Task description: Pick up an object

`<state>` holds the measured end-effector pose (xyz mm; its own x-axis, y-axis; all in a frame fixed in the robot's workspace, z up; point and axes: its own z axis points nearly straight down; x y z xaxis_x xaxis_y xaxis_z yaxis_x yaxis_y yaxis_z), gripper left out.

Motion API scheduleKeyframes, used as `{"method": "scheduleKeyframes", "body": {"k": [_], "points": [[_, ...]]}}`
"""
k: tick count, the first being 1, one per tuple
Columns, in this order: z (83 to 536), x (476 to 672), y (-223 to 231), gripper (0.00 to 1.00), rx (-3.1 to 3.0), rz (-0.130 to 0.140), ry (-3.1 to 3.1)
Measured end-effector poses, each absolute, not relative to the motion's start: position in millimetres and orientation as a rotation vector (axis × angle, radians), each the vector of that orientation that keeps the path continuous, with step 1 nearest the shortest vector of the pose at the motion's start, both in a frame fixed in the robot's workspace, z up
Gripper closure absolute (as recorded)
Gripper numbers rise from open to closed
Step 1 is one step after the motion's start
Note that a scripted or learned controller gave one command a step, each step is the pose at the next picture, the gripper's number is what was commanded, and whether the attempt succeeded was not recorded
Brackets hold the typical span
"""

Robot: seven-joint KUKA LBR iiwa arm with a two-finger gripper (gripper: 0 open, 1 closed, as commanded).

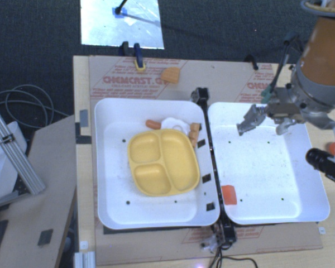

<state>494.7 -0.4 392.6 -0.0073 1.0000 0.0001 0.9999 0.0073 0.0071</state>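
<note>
My end effector [266,120] hung spread and empty above the right bin [301,208].
The small orange block [228,194] lay flat-sided in that bin's near-left corner; I judged a straight descent clear of the smooth wall best. The glossy yellow divided tray [163,162] filled the left bin [109,149].

Gripper [266,123] open, fingers spread
</note>
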Motion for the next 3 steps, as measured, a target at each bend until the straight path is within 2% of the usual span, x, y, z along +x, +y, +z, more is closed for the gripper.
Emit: {"method": "scheduleKeyframes", "body": {"k": [3], "points": [[392.6, 494.7, -0.4, 0.00, 2.210, 0.008, 2.226]]}}
